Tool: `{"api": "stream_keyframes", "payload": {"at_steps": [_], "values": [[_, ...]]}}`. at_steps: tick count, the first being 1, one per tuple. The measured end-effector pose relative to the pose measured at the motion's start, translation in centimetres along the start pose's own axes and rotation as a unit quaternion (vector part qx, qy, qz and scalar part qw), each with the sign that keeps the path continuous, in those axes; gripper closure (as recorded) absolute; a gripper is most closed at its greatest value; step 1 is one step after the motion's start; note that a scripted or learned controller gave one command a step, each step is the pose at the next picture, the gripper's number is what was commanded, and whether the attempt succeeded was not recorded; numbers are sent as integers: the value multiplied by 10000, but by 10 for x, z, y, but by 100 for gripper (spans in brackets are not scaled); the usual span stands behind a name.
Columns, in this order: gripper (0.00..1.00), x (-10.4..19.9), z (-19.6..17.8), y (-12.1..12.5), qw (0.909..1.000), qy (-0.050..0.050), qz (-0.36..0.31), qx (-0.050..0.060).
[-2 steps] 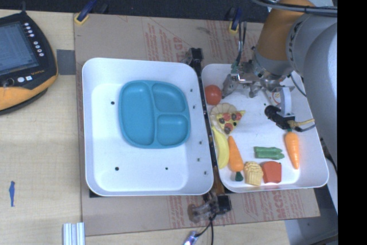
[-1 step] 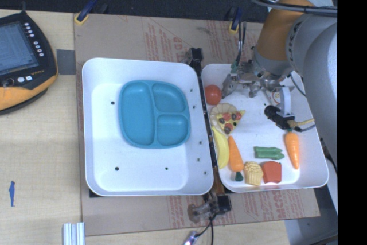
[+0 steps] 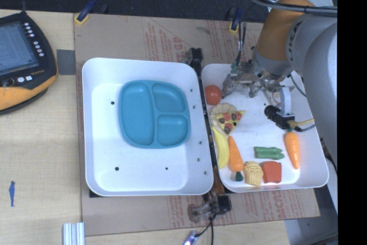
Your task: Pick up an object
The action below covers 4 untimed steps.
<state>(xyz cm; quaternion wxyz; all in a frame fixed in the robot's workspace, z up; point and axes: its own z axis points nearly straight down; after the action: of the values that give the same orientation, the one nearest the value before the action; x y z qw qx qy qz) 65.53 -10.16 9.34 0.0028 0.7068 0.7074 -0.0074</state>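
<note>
The right bin (image 3: 307,181) holds several toy foods. A red tomato (image 3: 213,94) lies at its back left, with a pizza slice (image 3: 226,117) in front of it. Further forward lie a banana (image 3: 219,147) and a carrot (image 3: 235,155) side by side. A green pod (image 3: 268,152), a second carrot (image 3: 292,149), a corn piece (image 3: 252,172) and a red chunk (image 3: 272,172) sit toward the front right. My gripper (image 3: 248,82) hangs over the bin's back part, just right of the tomato, with nothing visibly in it.
The left bin (image 3: 97,175) carries a blue divided plate (image 3: 155,113). A teach pendant (image 3: 23,60) rests on the bench at far left. Clamps (image 3: 195,56) stand where the bins meet. The arm's grey body (image 3: 312,49) covers the right bin's back right corner.
</note>
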Motion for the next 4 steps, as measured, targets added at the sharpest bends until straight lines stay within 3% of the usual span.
{"api": "stream_keyframes", "payload": {"at_steps": [3,4], "values": [[0,1,0,0,10000,1,-3,4],[0,2,1,-42,10000,7,5,-26]]}}
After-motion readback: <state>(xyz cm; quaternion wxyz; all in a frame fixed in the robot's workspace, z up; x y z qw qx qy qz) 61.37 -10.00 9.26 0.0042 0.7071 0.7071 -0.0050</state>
